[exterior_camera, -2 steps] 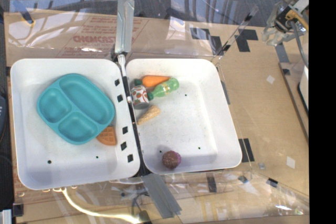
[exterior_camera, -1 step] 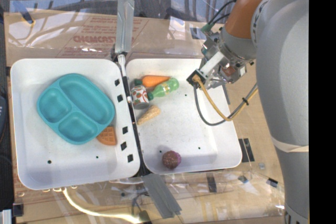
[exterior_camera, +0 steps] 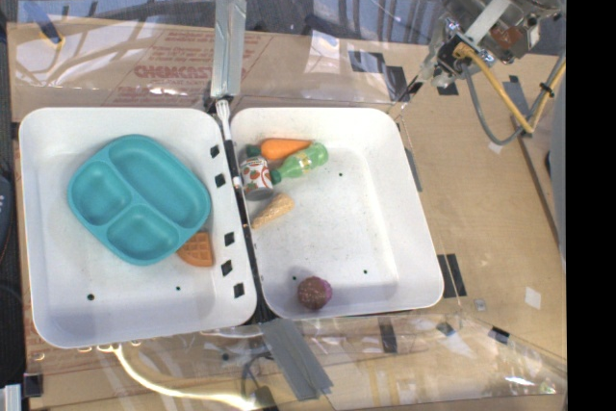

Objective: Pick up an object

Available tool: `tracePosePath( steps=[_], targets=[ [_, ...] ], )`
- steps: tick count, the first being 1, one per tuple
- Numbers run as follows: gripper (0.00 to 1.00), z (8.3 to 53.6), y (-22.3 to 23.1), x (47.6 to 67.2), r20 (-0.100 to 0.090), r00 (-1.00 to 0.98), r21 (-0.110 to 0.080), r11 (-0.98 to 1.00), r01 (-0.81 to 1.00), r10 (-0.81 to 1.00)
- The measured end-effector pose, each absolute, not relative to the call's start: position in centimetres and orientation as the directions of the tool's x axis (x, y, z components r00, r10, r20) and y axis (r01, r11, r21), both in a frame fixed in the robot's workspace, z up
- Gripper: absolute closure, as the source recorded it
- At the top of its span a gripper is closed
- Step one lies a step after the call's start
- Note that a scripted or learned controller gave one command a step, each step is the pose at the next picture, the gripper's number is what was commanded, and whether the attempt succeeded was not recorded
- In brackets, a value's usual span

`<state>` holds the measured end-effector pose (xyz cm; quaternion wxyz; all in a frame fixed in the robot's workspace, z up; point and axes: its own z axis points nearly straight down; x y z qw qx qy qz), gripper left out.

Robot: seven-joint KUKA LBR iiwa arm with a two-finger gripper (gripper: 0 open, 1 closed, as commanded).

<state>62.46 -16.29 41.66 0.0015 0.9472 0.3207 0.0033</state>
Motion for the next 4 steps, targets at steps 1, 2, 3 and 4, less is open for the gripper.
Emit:
tracePosePath(
  steps=[1, 2, 3, 4],
  targets=[
    [1.0, 49.4, -5.2, 58.4, 0.007, 0.908, 0.001, -0.908, 0.419, 0.419],
    [1.0, 49.0, -12.6, 61.7, -0.003, 0.92, -0.001, -0.92, 0.392, 0.392],
    [1.0, 49.1, -21.1, 62.0, 0.0, 0.979, 0.001, -0.979, 0.204, 0.204],
    [1.0, 32.3, -18.2, 61.9, -0.013, 0.977, -0.008, -0.978, 0.211, 0.211]
  ],
)
